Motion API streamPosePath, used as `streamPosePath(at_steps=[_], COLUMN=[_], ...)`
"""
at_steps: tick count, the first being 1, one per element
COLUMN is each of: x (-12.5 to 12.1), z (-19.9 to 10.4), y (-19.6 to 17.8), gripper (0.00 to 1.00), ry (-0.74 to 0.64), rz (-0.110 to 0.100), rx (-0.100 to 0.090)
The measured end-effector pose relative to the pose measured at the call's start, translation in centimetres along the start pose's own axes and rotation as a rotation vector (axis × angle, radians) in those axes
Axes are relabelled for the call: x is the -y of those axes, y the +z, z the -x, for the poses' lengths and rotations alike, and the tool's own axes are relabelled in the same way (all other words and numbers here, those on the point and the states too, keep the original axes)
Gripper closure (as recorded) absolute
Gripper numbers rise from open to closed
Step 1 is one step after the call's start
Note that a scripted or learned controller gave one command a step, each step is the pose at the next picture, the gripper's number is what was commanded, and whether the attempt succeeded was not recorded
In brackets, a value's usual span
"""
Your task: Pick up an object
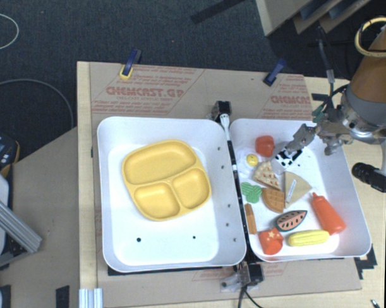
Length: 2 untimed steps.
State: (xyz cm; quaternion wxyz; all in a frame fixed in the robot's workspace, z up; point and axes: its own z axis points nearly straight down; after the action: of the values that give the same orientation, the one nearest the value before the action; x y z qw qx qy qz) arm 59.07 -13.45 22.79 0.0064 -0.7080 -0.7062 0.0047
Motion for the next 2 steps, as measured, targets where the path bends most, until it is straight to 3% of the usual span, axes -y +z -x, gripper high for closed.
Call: streamPosePath(at_steps=[1,2], x=[-0.2,0.4], z=[0.0,-0.7], y=[-0.8,4.0], gripper=[0.00,0.00], ry=[-0.003,-0.002], rz=[0.015,0.009], rx=[0.002,0.000])
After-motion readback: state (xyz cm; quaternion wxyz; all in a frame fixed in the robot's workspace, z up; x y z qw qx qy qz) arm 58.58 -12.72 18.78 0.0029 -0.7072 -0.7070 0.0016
